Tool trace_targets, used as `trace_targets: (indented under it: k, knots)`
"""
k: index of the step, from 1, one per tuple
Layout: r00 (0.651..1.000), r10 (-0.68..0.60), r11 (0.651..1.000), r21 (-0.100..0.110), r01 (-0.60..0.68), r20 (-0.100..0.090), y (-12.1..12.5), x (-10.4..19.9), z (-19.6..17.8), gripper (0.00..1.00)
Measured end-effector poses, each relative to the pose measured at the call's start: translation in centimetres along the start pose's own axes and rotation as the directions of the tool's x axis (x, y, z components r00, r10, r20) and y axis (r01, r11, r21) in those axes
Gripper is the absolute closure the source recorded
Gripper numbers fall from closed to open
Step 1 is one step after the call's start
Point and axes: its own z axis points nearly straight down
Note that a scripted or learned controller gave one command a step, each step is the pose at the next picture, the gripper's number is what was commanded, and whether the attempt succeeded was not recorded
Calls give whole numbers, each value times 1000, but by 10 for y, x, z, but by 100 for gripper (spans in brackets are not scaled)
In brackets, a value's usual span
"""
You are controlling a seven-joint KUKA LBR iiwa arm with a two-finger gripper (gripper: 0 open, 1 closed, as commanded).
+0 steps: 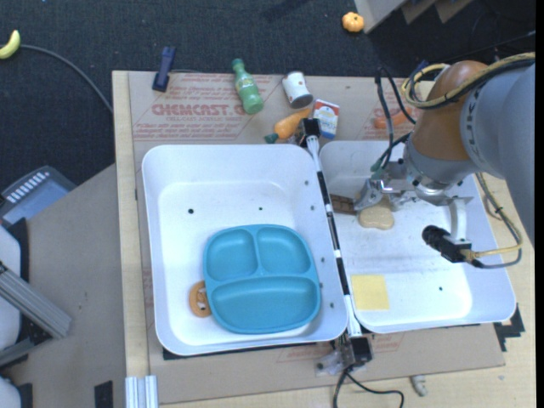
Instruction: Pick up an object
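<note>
From the camera view, the grey arm [476,117] reaches in from the right and bends down over the right bin [484,304], its claw [380,195] low near that bin's upper left part. How far the claw stands open cannot be told here, and nothing is seen gripped in it. A pale, tan, flat rounded object [377,219] lies on the bin floor just below the claw, very close to it; whether they touch cannot be told. A yellow square piece [371,292] lies well apart, toward the bin's near edge. In the left bin [161,228] sits a blue divided tray [262,277] with a small orange object [200,299] at its left edge. Beyond the bins, on the worktop [136,134], lie a green bottle [247,87] and a small can [297,88].
</note>
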Motion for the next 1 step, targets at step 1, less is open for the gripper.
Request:
trace_targets:
  k: [1]
  knots:
    - [1000,-2,1000,0,2,-3,-27,56,-99,100]
